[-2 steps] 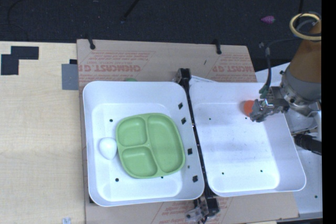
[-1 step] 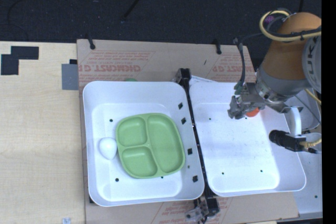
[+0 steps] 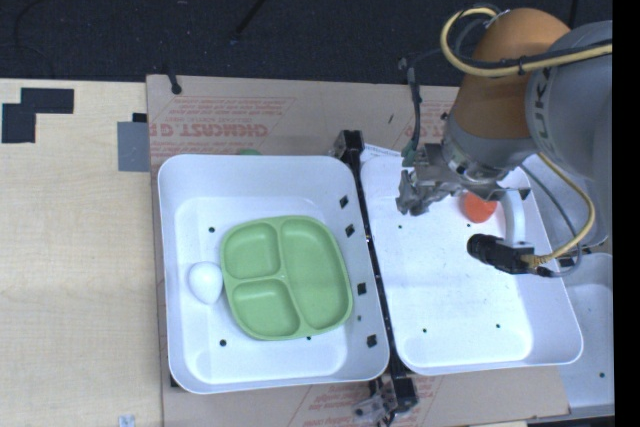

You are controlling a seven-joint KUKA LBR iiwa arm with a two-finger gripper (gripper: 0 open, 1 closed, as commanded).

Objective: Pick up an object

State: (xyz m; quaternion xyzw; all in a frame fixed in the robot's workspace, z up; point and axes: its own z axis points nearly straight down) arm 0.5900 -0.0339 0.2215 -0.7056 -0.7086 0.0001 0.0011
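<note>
Orange thing (image 3: 481,209) lies in right bin (image 3: 450,310), just right of end effector (image 3: 416,198), partly under the wrist. Can't tell if end effector is apart or together. Green plate (image 3: 285,277) and white egg (image 3: 205,282) in left bin (image 3: 185,345).

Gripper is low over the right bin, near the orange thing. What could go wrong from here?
1. The gripper sits beside the orange object, not over it, so a grasp here would likely come up with nothing.
2. The orange object looks rounded and is partly hidden by the wrist; a nudge may roll it across the right bin.
3. The gripper is close to that bin's left wall and might clip it.
</note>
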